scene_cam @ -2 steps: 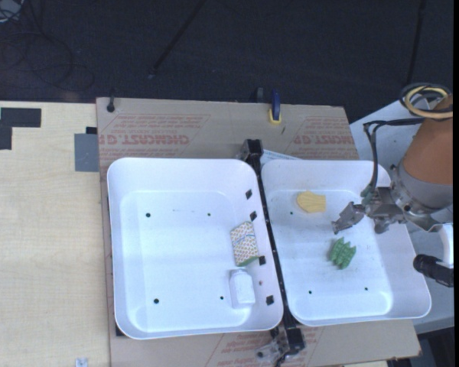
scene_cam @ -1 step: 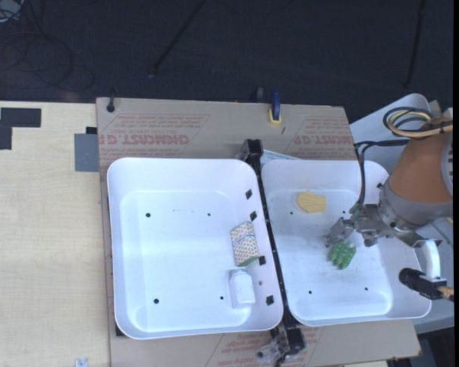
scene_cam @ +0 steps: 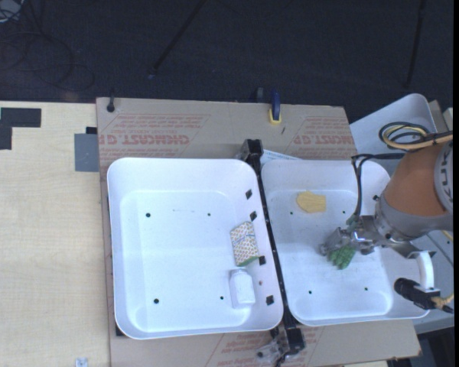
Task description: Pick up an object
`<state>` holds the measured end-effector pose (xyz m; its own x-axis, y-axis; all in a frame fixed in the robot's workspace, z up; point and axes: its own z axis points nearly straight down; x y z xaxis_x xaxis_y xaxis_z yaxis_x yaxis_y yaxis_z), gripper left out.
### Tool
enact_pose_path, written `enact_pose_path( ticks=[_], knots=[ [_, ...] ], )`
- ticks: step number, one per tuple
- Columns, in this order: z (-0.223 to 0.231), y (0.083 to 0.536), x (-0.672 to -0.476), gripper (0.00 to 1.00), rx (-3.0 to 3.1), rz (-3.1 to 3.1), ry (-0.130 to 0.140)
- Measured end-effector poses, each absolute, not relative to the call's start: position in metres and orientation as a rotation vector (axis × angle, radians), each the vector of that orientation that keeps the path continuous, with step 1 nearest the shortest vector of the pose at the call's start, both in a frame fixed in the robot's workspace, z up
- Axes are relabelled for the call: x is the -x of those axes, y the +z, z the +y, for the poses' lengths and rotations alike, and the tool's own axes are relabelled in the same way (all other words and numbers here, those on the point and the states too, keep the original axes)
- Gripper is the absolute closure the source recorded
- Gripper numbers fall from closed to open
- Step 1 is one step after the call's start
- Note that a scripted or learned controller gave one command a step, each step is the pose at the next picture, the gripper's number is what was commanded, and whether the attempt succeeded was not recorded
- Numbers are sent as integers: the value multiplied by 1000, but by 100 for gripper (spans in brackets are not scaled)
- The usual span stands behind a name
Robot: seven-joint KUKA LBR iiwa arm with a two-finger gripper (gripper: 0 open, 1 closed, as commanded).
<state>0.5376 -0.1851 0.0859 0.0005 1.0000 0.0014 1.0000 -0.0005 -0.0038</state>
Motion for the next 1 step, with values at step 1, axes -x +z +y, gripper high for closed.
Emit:
enact_pose_path(
  ticks=[1],
  knots=[
    [-186, 98, -538, 100, 2224, -2214, 2]
  ],
)
